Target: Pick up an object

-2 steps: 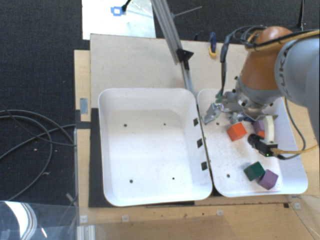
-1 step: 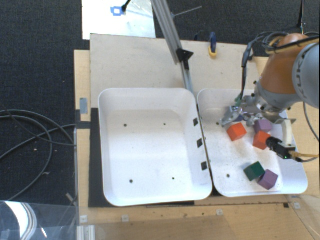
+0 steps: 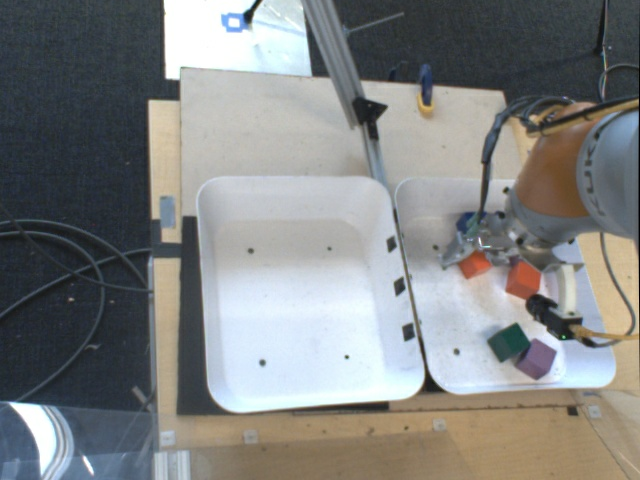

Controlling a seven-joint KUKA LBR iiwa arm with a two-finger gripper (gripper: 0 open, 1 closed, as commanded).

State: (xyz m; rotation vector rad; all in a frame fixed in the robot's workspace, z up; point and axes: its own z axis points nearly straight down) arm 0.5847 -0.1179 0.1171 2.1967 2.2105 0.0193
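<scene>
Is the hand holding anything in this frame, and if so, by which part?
Cannot be told. The hand is low in the right bin, right by an orange block, but no block is visibly between its fingers.

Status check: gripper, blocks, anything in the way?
Gripper low in right bin, at orange block; grasp unclear. Second orange block beside. Green block, purple block apart.

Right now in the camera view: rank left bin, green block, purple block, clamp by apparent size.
1. left bin
2-3. green block and purple block: look alike, not ranked
4. clamp, though farther from the camera
</scene>
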